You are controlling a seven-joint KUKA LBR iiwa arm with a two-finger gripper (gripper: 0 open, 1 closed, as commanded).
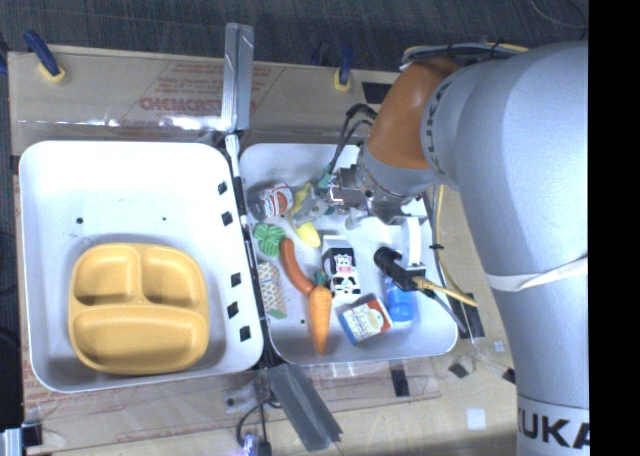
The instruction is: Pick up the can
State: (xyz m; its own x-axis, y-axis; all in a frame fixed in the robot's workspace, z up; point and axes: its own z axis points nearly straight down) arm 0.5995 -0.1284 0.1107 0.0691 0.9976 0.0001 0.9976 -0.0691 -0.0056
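Arm point(500, 144) reached over the right bin point(440, 339), gripper point(335, 194) low among clutter.
The left bin point(40, 184), well left of the gripper, held a yellow tray point(138, 309). The right bin held a carrot point(318, 316), a sausage point(295, 266), a cow carton point(343, 274) below the gripper, and the can point(275, 201) lying just left of it. The wrist hid the gripper's grip; I could not tell whether it pinched anything.

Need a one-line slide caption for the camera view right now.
End effector low in the right bin beside the can; yellow tray in the left bin.

Yellow divided tray point(138, 306) in left bin point(40, 174)
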